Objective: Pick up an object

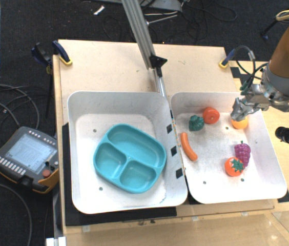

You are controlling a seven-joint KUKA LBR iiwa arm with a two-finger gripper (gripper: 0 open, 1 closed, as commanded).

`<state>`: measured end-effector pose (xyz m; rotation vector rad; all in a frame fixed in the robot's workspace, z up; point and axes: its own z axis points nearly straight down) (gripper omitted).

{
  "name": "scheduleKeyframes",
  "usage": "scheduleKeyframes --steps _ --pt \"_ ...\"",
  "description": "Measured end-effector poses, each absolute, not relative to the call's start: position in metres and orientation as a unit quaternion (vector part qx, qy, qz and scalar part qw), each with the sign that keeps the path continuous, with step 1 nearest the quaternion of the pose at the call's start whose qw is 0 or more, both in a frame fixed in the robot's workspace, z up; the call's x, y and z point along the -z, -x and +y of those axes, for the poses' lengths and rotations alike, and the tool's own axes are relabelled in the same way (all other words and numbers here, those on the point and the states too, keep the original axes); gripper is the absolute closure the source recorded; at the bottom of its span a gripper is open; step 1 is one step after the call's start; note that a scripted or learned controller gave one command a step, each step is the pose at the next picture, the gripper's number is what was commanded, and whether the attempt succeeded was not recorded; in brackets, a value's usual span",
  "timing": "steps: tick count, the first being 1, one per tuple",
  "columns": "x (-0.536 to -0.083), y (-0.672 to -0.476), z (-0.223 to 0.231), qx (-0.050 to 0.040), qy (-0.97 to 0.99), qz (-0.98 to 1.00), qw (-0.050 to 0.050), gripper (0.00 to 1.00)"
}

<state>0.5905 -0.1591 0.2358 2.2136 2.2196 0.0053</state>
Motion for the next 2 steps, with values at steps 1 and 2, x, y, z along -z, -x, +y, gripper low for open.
scheduleKeyframes --steps 1,2 --pt "-0.244 -0.604 -0.111 -0.0014 -0.704 0.71 0.001 1.0" --pt "-0.24 -0.622 -0.057 -0.0012 -0.704 0.71 0.0 1.0"
